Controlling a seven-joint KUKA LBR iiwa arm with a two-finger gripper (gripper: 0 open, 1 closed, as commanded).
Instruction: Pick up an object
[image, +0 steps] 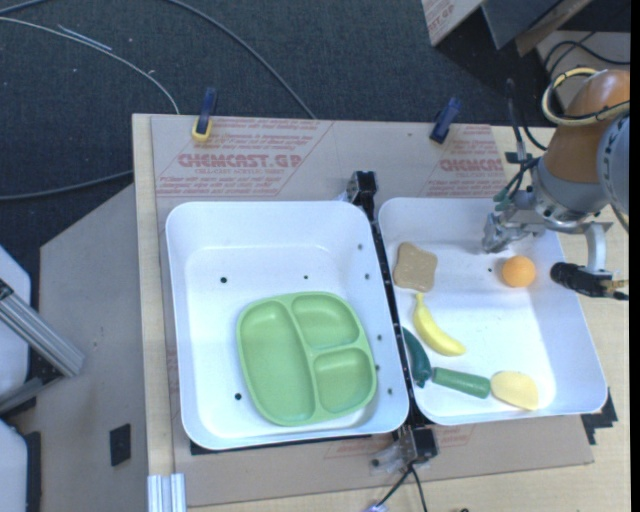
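the left bin (190, 300) bears a green divided plate (305, 355); the right bin (570, 350) bears a toast slice (414, 266), a banana (436, 333), a green-handled tool (445, 376), a pale yellow piece (515, 389) and a small orange ball (517, 272). the gripper (497, 236) hangs just up-left of the ball, clasping nothing visible; whether it is apart or together cannot be told.
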